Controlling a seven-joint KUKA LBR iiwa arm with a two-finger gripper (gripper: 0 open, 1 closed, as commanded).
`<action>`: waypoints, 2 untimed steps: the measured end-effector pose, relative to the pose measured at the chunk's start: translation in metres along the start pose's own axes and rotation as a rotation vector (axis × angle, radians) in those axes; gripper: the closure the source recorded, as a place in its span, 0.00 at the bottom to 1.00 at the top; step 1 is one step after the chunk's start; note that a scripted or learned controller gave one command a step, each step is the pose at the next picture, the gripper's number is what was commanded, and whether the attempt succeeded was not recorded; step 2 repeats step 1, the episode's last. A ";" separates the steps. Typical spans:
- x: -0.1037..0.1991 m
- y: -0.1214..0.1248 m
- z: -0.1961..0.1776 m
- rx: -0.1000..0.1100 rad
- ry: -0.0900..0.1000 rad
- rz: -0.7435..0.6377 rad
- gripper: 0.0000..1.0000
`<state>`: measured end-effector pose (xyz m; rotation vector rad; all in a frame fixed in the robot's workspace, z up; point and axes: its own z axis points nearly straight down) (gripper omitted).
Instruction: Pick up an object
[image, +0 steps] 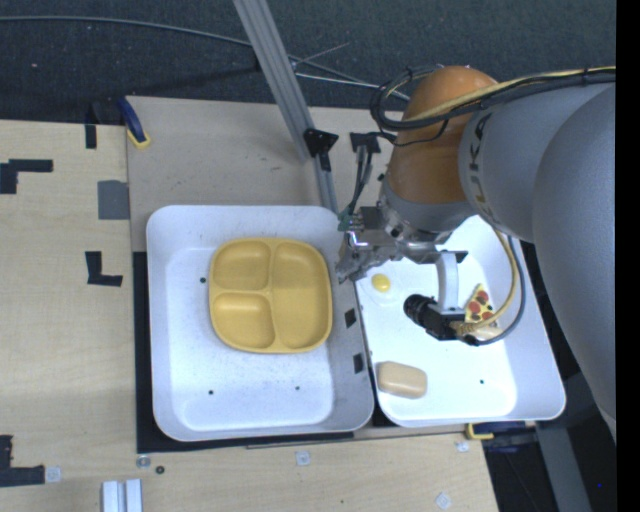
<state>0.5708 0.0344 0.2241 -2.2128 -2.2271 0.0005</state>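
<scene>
My gripper (358, 260) hangs over the left edge of the right bin (520, 395), close to the wall between the two bins. Just right of it and below, a small round yellow piece (381, 283) lies on the bin floor, apart from the gripper. A tan rounded block (401, 379) rests near the bin's front left corner. A small pizza-slice toy (481, 305) lies toward the right side, partly behind the robot's cable. Nothing shows held in the gripper.
The left bin (180, 400) holds a yellow divided plate (270, 294) in its upper middle. The grey arm with its orange band (440, 130) covers the right bin's back part. A metal pole (290, 90) slants down behind the bins.
</scene>
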 end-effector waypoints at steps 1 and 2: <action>0.055 -0.009 -0.004 0.001 0.000 -0.001 1.00; 0.055 -0.009 -0.004 0.001 0.000 -0.001 1.00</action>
